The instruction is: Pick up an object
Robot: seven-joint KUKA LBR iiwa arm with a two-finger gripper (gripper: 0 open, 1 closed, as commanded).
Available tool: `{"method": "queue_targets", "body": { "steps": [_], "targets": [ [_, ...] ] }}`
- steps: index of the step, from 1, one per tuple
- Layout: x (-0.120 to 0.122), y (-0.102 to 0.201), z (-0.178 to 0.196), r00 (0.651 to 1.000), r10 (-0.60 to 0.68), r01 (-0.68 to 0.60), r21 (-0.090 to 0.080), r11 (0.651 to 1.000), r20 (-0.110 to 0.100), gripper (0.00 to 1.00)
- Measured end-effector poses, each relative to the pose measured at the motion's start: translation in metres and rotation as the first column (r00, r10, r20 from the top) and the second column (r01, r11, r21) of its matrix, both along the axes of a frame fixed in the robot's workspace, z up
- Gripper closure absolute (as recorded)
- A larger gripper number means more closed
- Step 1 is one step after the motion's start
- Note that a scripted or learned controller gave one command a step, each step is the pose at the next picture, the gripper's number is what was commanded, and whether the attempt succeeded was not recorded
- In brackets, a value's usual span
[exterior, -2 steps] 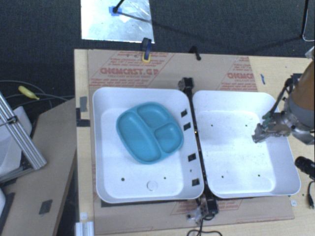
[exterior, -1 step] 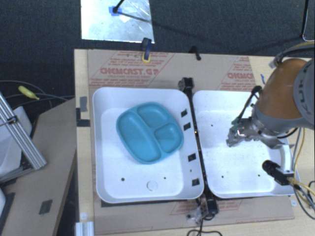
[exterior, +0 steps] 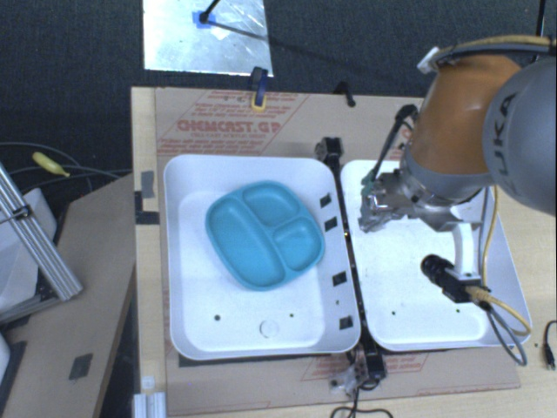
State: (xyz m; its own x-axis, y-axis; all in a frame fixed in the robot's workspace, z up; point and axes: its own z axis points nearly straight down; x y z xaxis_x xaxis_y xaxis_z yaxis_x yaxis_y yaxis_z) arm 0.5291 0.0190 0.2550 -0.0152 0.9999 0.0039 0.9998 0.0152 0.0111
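Observation:
A blue divided plate [exterior: 264, 233] lies flat in the middle of the left bin [exterior: 187, 320]. A small pale round thing [exterior: 269, 328] rests near that bin's front wall. My gripper [exterior: 374, 209] hangs over the back-left part of the right bin [exterior: 418, 336], close to the divider between the two bins. It points down at the white floor. The orange band and grey wrist [exterior: 466, 120] cover the back of the right bin. I see nothing between the gripper and the bin floor.
A black plug with yellow cable [exterior: 452, 281] hangs from the arm over the right bin's middle. Black clips [exterior: 335, 225] line the divider. Cardboard [exterior: 231, 120] lies under the bins, and a shiny sheet [exterior: 204, 24] sits beyond it.

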Motion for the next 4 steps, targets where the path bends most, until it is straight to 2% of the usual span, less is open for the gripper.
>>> {"method": "queue_targets", "body": {
  "steps": [1, 2, 3, 4],
  "targets": [
    [-0.043, 0.033, 0.035, 1.0, -0.008, 0.008, -0.002, 1.0, -0.008, 1.0],
    [-0.043, 0.126, 0.009, 1.0, -0.002, 0.002, -0.001, 1.0, -0.012, 1.0],
    [-0.042, 0.092, 0.005, 1.0, -0.017, 0.017, -0.005, 1.0, -0.01, 1.0],
    [-0.042, 0.148, 0.122, 1.0, -0.004, 0.004, 0.003, 1.0, 0.003, 1.0]
  ]
}}
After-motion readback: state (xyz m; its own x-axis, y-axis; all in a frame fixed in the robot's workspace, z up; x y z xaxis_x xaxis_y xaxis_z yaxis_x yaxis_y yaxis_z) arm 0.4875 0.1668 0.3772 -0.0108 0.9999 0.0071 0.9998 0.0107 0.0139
